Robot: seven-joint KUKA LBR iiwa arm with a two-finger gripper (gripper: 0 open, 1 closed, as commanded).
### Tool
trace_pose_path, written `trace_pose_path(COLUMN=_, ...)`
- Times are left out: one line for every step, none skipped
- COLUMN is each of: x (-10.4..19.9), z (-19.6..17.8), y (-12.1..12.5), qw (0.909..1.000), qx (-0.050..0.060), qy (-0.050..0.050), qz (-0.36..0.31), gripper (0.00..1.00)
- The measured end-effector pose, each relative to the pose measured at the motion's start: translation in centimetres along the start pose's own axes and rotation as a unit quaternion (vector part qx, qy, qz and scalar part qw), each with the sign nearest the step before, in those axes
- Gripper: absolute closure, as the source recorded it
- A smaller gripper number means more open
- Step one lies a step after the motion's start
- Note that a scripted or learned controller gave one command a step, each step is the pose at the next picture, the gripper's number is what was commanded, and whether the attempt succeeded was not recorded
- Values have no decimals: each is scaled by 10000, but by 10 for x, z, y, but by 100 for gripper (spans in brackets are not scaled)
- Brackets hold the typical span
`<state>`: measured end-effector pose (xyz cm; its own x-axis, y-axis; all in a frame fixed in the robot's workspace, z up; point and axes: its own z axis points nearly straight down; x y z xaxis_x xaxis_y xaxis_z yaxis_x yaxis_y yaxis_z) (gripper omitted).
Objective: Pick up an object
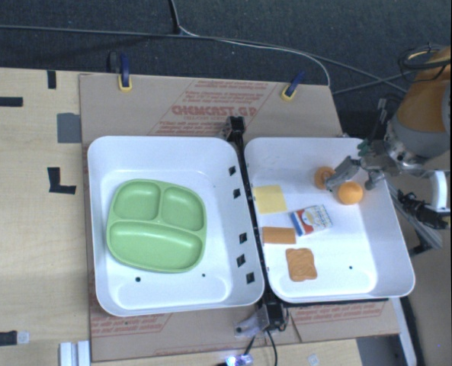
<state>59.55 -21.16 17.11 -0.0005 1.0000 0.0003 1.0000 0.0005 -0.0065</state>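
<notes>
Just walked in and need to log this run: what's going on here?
A grey robot arm with an orange band reaches in from the right, its hand low over the right white bin, between two small round orange items at the bin's far side. Nothing is visibly held yet. Also in that bin lie a yellow cheese-like square, a small red, white and blue packet, a brown flat strip and a toast-coloured slice. The left white bin holds a green divided plate.
</notes>
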Motion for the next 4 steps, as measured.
trace_pose_path(x=-8, z=57, y=-1, qw=10000, qx=-51, qy=-36, qz=4, gripper=0)
trace_pose_path(x=-5, z=49, y=-2, qw=10000, qx=-21, qy=-8, qz=-7, gripper=100)
trace_pose_path(x=-3, z=-14, y=-3, qw=10000, qx=-60, qy=-13, qz=-7, gripper=100)
trace_pose_path(x=-3, z=-65, y=-2, qw=10000, qx=-57, qy=-12, qz=-8, gripper=100)
